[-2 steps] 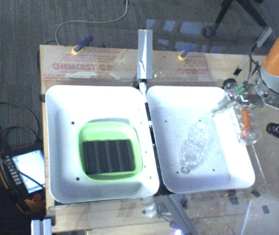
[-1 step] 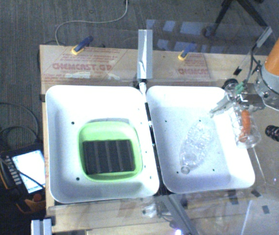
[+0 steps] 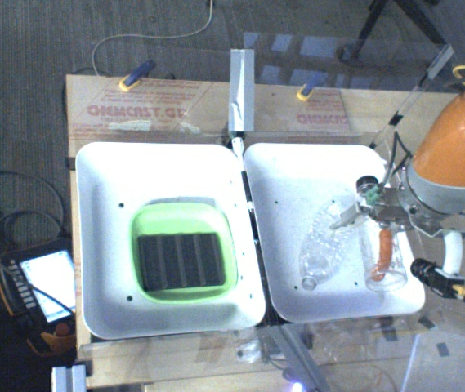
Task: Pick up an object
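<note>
Orange-banded arm (image 3: 449, 149) over right bin (image 3: 281, 296); jaws (image 3: 371, 211) above clear plastic bottle (image 3: 322, 247), opening cannot be told.

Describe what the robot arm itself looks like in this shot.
The arm reaches in from the right, a rounded orange band over a grey collar. Below it sits a metallic gripper assembly, with a white link and a black fitting near the bin's corner.

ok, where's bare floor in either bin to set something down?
Left bin: bare strips around the green tray, widest along its left and far walls. Right bin: its far-left part is bare. Crowded near-right: clear plastic bottle, orange-filled clear piece, gripper.
</note>
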Motion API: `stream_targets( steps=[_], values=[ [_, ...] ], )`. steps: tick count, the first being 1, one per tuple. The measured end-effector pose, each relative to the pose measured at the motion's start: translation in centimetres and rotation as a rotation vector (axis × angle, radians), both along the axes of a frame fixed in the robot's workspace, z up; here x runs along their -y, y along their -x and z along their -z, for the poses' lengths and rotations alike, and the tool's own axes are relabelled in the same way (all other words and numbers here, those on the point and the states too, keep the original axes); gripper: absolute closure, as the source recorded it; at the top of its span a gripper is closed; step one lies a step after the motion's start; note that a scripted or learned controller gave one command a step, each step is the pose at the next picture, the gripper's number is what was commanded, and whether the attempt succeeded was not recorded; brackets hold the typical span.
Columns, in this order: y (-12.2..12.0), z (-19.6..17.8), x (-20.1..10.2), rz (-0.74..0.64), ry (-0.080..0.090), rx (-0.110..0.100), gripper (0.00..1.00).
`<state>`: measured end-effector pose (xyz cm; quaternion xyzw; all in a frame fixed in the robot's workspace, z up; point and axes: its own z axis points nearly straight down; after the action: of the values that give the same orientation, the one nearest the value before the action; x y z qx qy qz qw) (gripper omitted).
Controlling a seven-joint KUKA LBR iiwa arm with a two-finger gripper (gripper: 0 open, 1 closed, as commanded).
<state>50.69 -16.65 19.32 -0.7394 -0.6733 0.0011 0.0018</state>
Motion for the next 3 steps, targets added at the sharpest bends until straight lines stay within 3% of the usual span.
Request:
stream_targets(
  steps=[1, 3],
  values=[
    [-1.3, 2.6, 4.8, -0.063, 0.001, 0.001, 0.00],
    [-3.0, 4.4, 5.4, -0.132, 0.002, 0.001, 0.00]
  ],
)
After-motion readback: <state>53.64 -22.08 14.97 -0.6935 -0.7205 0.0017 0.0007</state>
